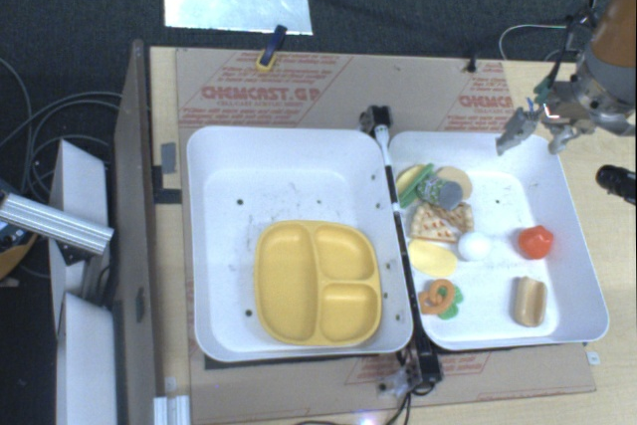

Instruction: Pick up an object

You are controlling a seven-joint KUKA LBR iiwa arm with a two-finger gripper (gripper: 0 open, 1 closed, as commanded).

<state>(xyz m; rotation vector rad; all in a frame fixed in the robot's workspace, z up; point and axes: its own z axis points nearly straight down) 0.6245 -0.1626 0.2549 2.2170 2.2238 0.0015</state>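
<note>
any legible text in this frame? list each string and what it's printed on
"CHEMCAST GP" in red, on the brown board behind the left bin; the last letters are soft, so that reading is partly a guess.
The same red print repeats on the board behind the right bin, near the gripper, upside down and cut off: too blurred to read.
Smaller red lines beneath each print: too small to read.
Yellow tray, toy food: no text.

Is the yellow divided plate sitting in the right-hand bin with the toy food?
No, the yellow divided plate lies in the left bin; the toy food is in the right bin.
</note>
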